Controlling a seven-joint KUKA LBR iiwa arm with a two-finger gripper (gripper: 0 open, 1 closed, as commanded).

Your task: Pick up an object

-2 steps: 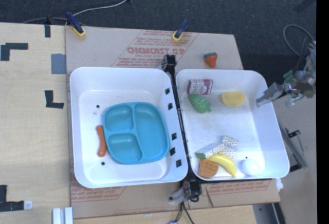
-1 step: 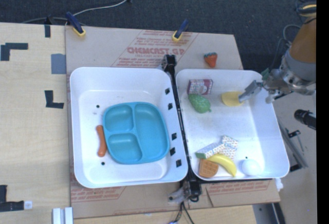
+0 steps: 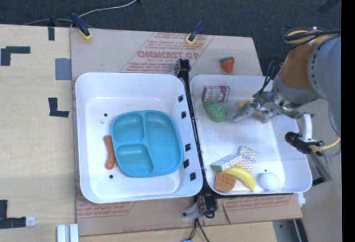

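Nearest the viewer, along the lower wall of the right bin, lay a cluster of small things: a white egg-shaped ball, a yellow banana, a brown cookie-like piece and a speckled pale block just above them. Higher in that bin sat a green lump touching a small red-and-white carton above it. The grey arm reached in from the right, and its claw hung low over the bin's upper middle, tips pointing left toward the green lump, near it but apart from it. Nothing showed between the tips; how far they stood open I could not tell. The left bin held a blue divided tray with an orange stick lying beside it. A small red toy rested on the bench outside the bins. By my reading, the approach was under way and no grasp made yet; the next move would call for closing in on the green lump, straddling it squarely before gripping.
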